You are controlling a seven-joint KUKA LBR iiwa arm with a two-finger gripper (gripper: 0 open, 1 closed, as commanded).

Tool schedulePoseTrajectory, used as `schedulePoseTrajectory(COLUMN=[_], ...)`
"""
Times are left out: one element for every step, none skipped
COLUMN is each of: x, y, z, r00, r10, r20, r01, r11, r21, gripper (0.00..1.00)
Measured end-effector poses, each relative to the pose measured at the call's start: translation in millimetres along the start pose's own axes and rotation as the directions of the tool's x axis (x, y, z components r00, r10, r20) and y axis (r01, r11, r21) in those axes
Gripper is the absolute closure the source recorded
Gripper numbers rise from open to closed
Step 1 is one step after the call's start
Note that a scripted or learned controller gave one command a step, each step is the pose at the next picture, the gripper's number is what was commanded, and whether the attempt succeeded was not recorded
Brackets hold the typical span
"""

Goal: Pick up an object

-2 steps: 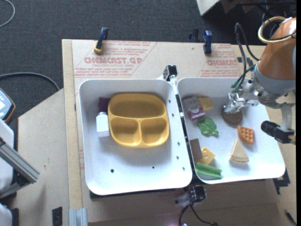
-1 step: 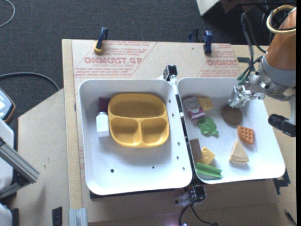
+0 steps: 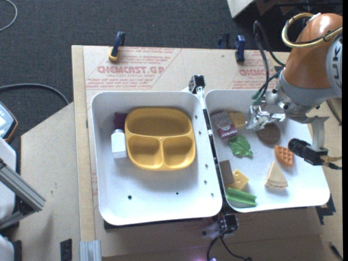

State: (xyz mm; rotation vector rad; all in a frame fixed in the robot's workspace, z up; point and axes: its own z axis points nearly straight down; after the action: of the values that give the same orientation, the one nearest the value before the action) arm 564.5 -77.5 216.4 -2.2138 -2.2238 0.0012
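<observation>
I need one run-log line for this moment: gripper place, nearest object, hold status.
gripper: over right bin, upper part | nearest: brown round patty, beside gripper | hold: nothing seen between fingers | left bin: yellow tray

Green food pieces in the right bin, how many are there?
2: a leafy green piece near the bin's middle, and a long green piece at its near edge. The arm could hide more.

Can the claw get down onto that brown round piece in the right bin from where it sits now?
Probably yes. The claw hangs right at the brown round piece, with open bin floor around most of it. The waffle lies apart, lower right, and the green leaf apart to the left, so neither should block it.
</observation>
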Motion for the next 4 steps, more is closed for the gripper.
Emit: schedulePoseTrajectory(x=[10.4, 18.5, 16.2, 11.0], y=[-10.6, -7.2, -6.9, 1.5], z=[1.5, -17.0, -17.2, -8.3], r00=[1.000, 1.000, 1.000, 1.000], r10=[0.003, 0.003, 0.004, 0.005], r20=[0.001, 0.003, 0.003, 0.004], r01=[-0.003, -0.003, -0.004, -0.005], r11=[1.000, 1.000, 1.000, 1.000], r21=[0.000, -0.008, -0.006, -0.006], gripper=[1.00, 1.00, 1.00, 1.00])
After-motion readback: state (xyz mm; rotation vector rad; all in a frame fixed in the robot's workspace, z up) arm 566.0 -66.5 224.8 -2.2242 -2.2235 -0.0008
